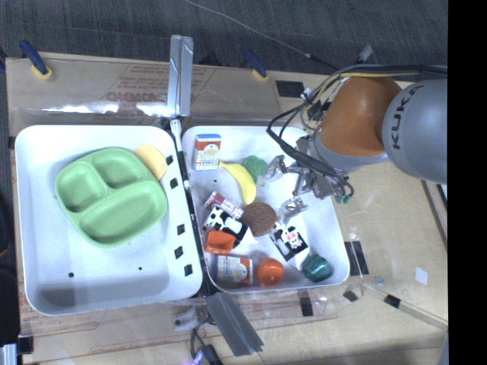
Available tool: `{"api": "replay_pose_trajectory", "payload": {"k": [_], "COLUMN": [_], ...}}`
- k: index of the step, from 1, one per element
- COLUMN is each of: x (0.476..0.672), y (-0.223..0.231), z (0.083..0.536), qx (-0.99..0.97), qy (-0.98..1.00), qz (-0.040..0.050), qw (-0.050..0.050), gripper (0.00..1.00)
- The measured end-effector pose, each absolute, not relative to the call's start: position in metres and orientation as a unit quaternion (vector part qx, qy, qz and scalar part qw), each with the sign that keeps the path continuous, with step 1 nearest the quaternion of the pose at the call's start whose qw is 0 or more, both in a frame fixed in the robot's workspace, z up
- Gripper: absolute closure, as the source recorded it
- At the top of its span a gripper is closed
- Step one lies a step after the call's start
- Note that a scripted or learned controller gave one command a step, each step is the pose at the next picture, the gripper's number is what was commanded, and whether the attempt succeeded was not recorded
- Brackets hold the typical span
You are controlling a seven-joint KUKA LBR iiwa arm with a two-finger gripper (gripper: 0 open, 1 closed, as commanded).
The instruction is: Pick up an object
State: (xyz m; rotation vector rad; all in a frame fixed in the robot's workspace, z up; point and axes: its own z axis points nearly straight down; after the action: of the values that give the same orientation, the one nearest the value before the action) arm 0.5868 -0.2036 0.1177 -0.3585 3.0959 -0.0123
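The gripper point(288, 187) is seen spread open and holding nothing, poised above the right bin point(335, 238), near a banana point(242, 181) and a brown ball point(260, 217).

The bins point(38, 280) were smooth white plastic, the green tray point(114, 196) matt plastic, the bench point(396, 333) pale wood, the arm point(415, 131) glossy grey.

Grey KUKA arm point(418, 128) with an orange band point(354, 116)

White "KUKA" lettering marks the grey casing; black cables loop around the wrist, and the gripper point(293, 185) is bare metal with thin silvery fingers.
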Motion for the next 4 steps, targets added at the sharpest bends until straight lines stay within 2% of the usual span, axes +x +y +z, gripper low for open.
{"api": "replay_pose_trajectory", "payload": {"k": [1,2,3,4], "x": [0.528,0.581,0.602,0.604], "y": [-0.168,-0.112,-0.15,-0.148], "z": [0.112,0.095,0.093,0.104], "qx": [-0.12,-0.093,-0.045,-0.049], "qy": [0.993,0.996,0.999,0.999], "qz": [-0.006,-0.001,-0.0004,-0.0008], "qw": [0.014,0.005,0.002,0.004], "gripper": [0.0,0.0,0.0,1.0]}}
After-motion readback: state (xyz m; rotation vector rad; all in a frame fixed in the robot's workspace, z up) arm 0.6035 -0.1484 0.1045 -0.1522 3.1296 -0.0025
